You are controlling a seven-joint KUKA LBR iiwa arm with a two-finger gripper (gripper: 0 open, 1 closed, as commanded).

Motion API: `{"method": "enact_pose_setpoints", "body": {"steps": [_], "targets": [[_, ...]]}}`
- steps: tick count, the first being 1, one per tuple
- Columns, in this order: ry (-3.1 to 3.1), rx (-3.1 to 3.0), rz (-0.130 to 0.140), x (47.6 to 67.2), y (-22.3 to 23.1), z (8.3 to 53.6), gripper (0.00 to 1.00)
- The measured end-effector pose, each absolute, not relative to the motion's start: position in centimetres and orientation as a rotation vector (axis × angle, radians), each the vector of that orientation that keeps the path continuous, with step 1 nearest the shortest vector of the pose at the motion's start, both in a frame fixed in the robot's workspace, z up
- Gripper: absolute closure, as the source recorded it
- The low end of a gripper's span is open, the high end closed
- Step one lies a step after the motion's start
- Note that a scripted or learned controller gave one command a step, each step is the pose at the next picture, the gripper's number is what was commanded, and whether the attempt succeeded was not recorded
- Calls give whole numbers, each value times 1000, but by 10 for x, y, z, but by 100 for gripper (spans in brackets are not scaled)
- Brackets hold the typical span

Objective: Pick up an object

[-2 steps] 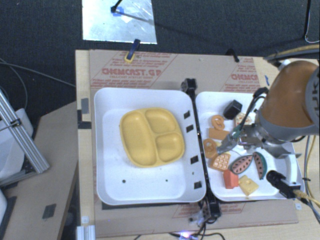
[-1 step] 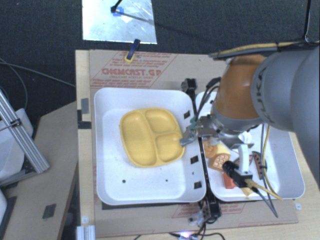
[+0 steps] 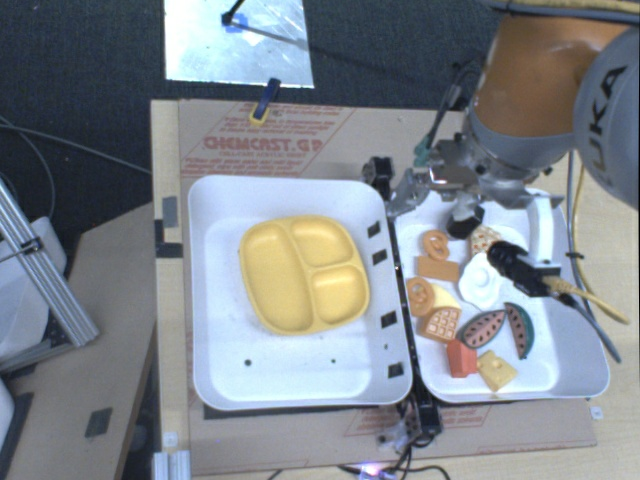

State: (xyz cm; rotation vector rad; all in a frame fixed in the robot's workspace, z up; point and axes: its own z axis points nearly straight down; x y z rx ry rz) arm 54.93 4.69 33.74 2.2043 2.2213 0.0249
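silver sheet (image 3: 240, 26) beyond the cardboard (image 3: 270, 140).

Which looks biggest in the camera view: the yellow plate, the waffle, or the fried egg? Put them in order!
1. Yellow plate, by far the biggest.
2. Fried egg.
3. Waffle, only slightly smaller than the egg, so those two are a close call.

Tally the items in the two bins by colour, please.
Yellow: 2, the divided plate and cheese wedge
Orange or tan: 5, pretzel, cracker, round biscuit, waffle, bread piece
White: 1, fried egg
Red: 1, block
Dark slices: 2
Total: 11
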Motion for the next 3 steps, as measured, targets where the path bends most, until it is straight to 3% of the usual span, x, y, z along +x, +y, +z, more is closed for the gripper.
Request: {"method": "enact_pose_setpoints", "body": {"steps": [1, 2, 3], "targets": [[2233, 2211, 4, 520, 112, 335, 0], [2231, 2209, 6, 521, 108, 346, 100], [2240, 2213, -11, 504, 199, 230, 100]]}}
